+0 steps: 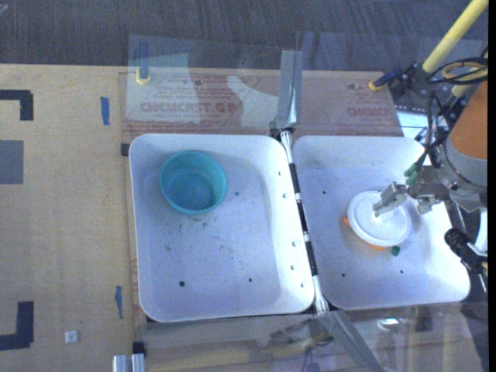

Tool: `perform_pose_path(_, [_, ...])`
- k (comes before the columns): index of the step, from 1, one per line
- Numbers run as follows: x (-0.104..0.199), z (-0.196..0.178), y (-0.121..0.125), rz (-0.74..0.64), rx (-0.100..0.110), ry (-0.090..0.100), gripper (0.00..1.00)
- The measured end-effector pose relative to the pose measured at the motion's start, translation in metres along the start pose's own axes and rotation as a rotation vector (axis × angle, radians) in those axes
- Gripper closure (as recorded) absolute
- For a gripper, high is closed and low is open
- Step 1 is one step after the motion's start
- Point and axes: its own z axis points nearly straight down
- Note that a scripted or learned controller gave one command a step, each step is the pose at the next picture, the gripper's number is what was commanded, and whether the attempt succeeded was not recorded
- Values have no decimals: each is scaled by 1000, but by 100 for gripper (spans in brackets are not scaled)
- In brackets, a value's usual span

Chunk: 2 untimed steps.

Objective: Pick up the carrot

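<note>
Overhead view of the desk (62,231) with two shallow white bins set side by side. The left bin (225,277) contained a teal bowl (194,181), standing upright toward the bin's upper left corner, along with a few dark specks scattered on the bin floor. The right bin (364,281) contained a white round lid-like disc (380,222) lying flat near the bin's centre right. The carrot (370,242) lay beneath this disc: an orange edge showed along the disc's lower left rim, and a small green tip emerged at the disc's lower right (most of the carrot's body was covered, so its full outline could not be made out). The arm (471,130), grey with an orange section, entered from the right edge of the view and reached over the right bin. The end effector (403,196) was positioned just above the upper right part of the white disc, with its two fingers (385,200) spread apart and nothing visible between them; one finger pointed down toward the disc surface, though contact could not be confirmed. A yellow rod (457,25) slanted across the upper right corner, and cables ran near the arm.
</note>
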Motion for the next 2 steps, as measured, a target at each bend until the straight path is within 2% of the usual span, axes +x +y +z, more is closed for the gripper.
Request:
perform_pose_path(1, [26,89,1,-279,-1,0,0])
perform_pose_path(2, [21,121,-36,-604,-10,-1,0])
